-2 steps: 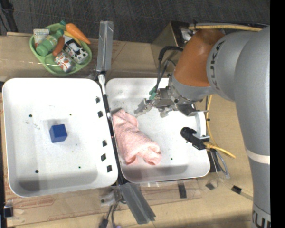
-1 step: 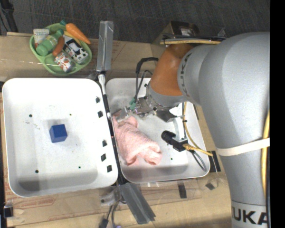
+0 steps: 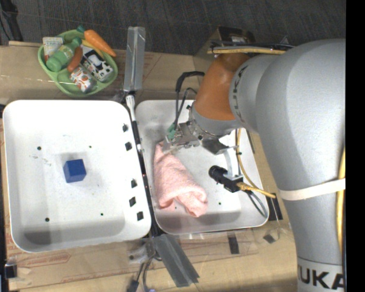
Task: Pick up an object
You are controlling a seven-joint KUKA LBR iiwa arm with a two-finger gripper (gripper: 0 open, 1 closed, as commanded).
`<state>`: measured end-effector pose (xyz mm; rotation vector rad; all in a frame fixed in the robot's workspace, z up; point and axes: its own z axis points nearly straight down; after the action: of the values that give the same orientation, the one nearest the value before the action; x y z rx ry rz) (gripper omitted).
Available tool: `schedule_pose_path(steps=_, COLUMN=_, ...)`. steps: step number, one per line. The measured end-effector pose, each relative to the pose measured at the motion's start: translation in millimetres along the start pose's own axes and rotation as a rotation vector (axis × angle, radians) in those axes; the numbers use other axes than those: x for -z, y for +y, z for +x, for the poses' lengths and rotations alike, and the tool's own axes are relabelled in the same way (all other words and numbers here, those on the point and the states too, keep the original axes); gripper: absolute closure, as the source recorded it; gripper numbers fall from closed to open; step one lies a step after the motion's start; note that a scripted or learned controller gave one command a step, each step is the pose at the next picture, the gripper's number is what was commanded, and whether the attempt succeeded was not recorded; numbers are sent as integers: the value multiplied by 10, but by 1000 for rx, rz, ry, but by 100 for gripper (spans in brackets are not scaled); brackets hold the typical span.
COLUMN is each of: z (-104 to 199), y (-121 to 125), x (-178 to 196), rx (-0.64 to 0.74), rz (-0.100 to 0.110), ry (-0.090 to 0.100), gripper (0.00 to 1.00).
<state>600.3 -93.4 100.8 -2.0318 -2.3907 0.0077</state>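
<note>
Pink cloth (image 3: 177, 184) partly hides jaws (image 3: 177, 136).

A green bowl (image 3: 56, 79) of toy food sits behind the left bin (image 3: 24, 163); cardboard (image 3: 164, 66) underneath.

The bench (image 3: 24, 62) bears two white bins (image 3: 24, 163) side by side — and a green bowl (image 3: 55, 81) of toys.

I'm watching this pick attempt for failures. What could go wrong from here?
1. The pincer sits at the upper end of the pink cloth; soft fabric may slip or snag as it lifts.
2. That spot is near the right bin's left wall, so a collision seems possible.
3. The blue cube lies far off in the left bin.
</note>
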Motion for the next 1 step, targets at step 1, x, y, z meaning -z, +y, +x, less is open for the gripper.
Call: schedule_pose_path(steps=1, z=-257, y=256, x=132, rx=-119, rz=-6, ry=0, gripper=100)
